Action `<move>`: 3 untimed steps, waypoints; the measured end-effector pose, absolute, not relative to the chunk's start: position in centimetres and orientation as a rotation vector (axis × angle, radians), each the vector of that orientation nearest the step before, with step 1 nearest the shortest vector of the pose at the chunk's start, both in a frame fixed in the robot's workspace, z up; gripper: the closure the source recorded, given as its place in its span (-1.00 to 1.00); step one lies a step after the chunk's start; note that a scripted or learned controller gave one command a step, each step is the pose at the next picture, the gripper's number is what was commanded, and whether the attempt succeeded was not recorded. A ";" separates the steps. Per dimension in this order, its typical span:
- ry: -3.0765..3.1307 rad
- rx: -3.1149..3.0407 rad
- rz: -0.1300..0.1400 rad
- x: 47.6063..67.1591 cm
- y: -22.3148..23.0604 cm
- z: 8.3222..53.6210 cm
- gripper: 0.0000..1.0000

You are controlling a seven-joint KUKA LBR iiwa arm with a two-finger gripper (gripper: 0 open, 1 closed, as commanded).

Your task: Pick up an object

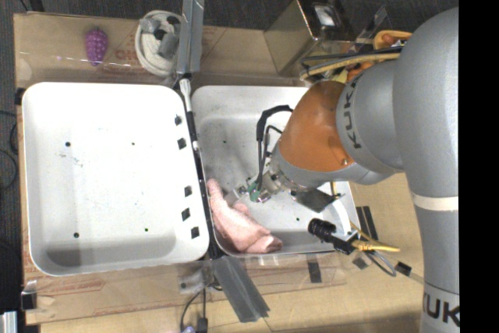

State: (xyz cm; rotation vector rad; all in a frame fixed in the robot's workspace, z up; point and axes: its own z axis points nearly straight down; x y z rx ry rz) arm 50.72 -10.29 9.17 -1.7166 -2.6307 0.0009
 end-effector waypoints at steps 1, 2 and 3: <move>-2.261 -2.178 0.003 54.9 -10.6 9.1 -1.00; -2.298 -2.138 0.002 62.3 -12.0 9.2 -1.00; -2.316 -2.116 0.004 54.0 -11.4 9.5 -1.00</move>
